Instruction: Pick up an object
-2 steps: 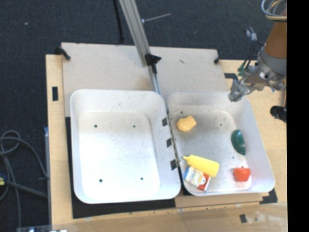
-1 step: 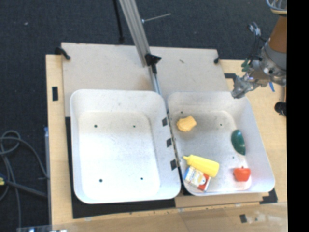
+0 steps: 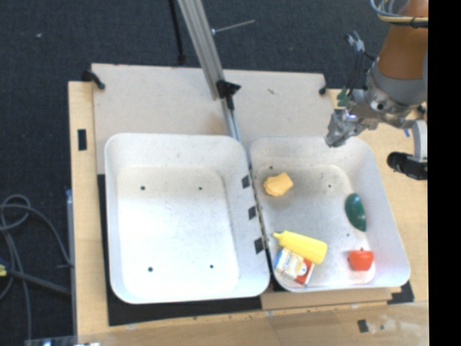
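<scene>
The right bin (image 3: 374, 166) holds several small items: a yellow lumpy piece (image 3: 278, 184) near its left wall, a dark green oval (image 3: 355, 211) at the right, a yellow bottle (image 3: 302, 244) lying at the front, a small white and red packet (image 3: 292, 267) under it, and a red-orange piece (image 3: 361, 259) at the front right. My gripper (image 3: 337, 135) hangs over the bin's back right rim, well above and behind all of them, with nothing seen between its fingers.
The left bin (image 3: 122, 157) sits beside the right one, sharing a middle wall. A slanted metal pole (image 3: 205, 45) rises behind the bins' junction. Cables lie on the dark floor at the left.
</scene>
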Motion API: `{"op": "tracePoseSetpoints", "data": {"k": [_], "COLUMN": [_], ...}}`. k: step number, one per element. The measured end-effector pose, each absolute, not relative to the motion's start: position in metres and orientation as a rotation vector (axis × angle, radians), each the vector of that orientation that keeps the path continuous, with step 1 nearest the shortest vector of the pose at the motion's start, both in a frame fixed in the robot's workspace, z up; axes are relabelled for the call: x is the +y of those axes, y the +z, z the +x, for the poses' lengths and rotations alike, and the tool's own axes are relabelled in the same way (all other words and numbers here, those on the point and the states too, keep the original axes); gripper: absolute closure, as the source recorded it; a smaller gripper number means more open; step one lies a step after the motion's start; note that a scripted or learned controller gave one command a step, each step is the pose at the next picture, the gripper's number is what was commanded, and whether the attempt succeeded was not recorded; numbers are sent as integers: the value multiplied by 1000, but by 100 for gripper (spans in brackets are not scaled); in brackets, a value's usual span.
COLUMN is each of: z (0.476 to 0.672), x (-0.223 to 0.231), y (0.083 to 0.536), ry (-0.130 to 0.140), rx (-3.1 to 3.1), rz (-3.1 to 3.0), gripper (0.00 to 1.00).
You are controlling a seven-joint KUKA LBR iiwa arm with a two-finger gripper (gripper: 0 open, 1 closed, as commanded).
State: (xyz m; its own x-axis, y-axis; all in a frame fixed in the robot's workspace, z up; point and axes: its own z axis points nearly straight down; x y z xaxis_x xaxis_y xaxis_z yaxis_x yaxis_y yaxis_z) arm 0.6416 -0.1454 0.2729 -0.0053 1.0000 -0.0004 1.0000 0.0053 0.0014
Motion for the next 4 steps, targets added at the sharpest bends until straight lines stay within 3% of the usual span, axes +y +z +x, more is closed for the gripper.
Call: {"op": "tracePoseSetpoints", "data": {"k": [4], "z": [609], "x": [48], "y": [256], "ry": [2], "rx": [2230], "rz": [2214], "gripper": [100]}}
